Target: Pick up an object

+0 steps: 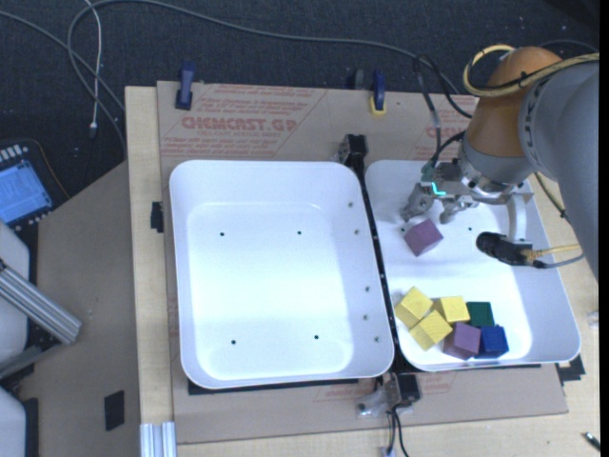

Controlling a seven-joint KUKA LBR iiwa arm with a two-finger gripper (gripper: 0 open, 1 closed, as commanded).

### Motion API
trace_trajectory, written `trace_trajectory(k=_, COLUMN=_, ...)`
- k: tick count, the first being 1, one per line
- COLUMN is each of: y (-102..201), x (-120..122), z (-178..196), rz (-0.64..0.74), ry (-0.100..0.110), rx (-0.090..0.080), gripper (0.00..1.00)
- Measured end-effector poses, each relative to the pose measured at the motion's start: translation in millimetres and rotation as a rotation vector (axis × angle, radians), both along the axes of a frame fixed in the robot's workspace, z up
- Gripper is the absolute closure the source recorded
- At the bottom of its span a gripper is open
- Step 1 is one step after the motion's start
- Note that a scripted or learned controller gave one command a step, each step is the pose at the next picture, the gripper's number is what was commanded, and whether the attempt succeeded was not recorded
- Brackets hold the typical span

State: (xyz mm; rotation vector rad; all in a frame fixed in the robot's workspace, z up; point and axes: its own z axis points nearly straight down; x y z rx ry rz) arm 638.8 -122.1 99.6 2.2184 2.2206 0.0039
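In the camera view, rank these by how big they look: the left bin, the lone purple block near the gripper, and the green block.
1. Left bin, by far the largest.
2. Purple block.
3. Green block, partly hidden by its neighbours, so its lead over it is unsure.

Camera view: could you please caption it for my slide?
Gripper poised over a purple block in the right bin, coloured blocks clustered nearby.

**Quick headcount of the bench**

So: two white bins (pixel 276 174), seven blocks total. That's three yellow blocks (pixel 415 306), two purple blocks (pixel 422 237), one green block (pixel 480 312) and one blue block (pixel 493 341). Also two blue clamps (pixel 186 84) on the board's far edge.
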Motion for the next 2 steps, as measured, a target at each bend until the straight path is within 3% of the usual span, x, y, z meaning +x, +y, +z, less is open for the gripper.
trace_trajectory(k=1, y=25, x=-36, z=-11, rz=0.000, ry=0.003, rx=0.000, gripper=0.00)
trace_trajectory(k=2, y=24, x=-36, z=0, rz=-0.001, ry=0.001, rx=0.000, gripper=1.00)
